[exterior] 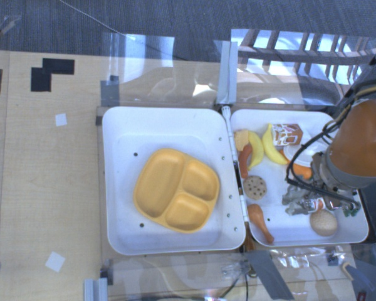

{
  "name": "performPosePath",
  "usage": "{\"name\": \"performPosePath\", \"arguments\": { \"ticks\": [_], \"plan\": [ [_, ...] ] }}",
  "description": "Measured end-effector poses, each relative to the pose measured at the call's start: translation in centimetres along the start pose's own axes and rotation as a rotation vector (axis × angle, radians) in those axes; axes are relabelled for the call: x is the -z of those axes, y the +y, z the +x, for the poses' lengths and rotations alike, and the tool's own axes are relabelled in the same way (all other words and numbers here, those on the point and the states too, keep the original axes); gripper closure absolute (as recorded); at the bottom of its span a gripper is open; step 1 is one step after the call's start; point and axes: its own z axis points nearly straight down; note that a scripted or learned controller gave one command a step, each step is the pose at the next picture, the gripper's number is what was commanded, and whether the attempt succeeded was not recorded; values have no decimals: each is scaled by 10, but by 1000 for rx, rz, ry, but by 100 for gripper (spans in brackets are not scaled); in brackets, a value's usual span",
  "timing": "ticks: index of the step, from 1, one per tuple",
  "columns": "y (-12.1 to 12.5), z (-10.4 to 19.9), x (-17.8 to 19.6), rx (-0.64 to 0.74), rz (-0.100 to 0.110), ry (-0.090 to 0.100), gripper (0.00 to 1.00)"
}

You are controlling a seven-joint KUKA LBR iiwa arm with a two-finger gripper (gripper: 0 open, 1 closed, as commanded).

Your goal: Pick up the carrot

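Two shallow white plastic bins sit side by side on the bench, the left bin (116, 231) and the right bin (294, 236). Nearest the camera in the right one lie a brown toy chicken drumstick (261, 222) and a pale beige egg-shaped ball (324, 222). Just above the ball hangs the gripper (308, 200), low over the bin floor under the grey arm with its orange band (362, 146). Its lower end is a tangle of grey metal and cable from this angle, so I cannot tell whether it is spread or closed, and nothing can be seen held in it.

Level with it, by the left wall, is a round speckled cookie (255, 186). In the left bin a yellow divided plastic plate (177, 189) lies tilted. Further back, the small orange carrot (302, 170) lies on the right bin's floor, just beyond the gripper and partly hidden by the black cables and the wrist. Past it are a reddish sausage (245, 160), two yellow bananas (264, 146) and a white carton with a brown label (289, 133).

My judgement is that the task is at the approach stage, with the carrot not yet lifted. The next move calls for centring the gripper on the carrot, a little further from the camera, closing across its narrow width, clear of the bananas, then lifting straight up.
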Motion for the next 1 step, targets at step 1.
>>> {"name": "performPosePath", "arguments": {
  "ticks": [1],
  "plan": [
    [77, -46, 109, 51, 0, -15, 100]
  ]
}}
